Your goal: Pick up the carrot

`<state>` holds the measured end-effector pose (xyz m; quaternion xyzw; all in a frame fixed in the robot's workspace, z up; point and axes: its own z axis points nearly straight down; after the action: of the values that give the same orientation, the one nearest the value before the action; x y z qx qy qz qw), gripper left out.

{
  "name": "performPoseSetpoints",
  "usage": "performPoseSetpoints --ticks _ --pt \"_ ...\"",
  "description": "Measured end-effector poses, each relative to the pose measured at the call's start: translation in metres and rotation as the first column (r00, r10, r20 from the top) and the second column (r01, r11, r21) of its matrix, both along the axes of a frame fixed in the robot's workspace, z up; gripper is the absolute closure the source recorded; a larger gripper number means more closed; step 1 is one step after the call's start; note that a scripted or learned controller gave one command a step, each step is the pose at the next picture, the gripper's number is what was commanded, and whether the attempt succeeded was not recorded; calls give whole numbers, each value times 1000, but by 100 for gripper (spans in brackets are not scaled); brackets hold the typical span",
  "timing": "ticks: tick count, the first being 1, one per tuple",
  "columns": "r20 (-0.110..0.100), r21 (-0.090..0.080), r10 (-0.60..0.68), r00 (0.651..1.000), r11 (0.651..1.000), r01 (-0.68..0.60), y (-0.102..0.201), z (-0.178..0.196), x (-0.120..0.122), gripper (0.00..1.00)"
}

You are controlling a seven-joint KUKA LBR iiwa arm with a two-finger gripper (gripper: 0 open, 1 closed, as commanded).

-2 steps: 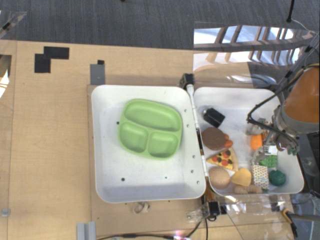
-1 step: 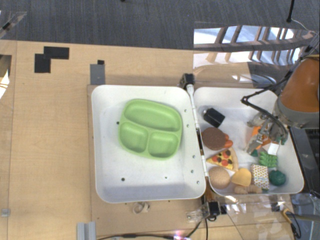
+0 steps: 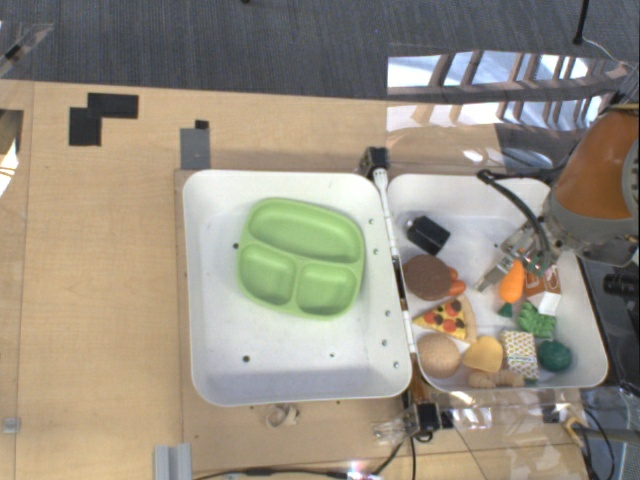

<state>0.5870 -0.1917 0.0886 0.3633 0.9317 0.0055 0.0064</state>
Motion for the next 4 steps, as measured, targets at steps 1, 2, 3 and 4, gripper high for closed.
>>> performPoseSetpoints --ticks 1,2,3,4 --pt "11 -6 7 1000 1000 -6 0 14 4 100" --pt "-3 -1 -285 958 958 285 75 71 43 100" --pt "-6 -4 -289 957 957 289 72 69 42 0" --pt "-4 -7 34 999 999 -34 66 2 -7 0"
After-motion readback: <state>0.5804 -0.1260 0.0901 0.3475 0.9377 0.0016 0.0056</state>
